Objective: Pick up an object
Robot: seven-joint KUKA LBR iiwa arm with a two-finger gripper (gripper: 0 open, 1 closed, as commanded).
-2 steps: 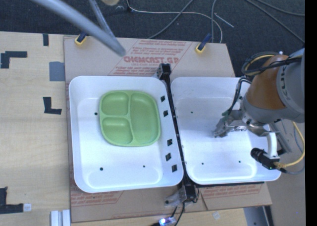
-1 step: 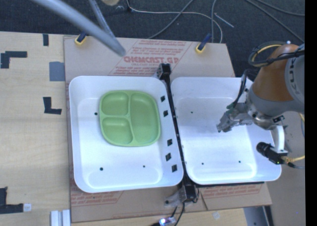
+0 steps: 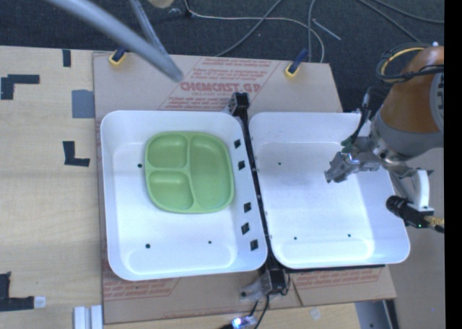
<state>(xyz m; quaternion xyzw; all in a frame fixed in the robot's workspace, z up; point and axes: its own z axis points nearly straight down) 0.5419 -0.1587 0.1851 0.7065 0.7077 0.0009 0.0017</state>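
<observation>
A light green divided plate (image 3: 190, 172) with three compartments lies flat in the left white bin (image 3: 123, 248), toward its upper middle. My gripper (image 3: 338, 170) hangs over the right bin (image 3: 317, 248) near that bin's right side, well apart from the plate. The grey arm with its orange band (image 3: 413, 97) comes in from the right above it. Nothing shows between the gripper's tips from this angle.
Both bins sit on a cardboard sheet (image 3: 216, 79) on the wooden bench. A black clip strip (image 3: 247, 176) joins the bins in the middle. Cables (image 3: 310, 10) trail behind the bins, and a grey pole (image 3: 94, 10) crosses the top left.
</observation>
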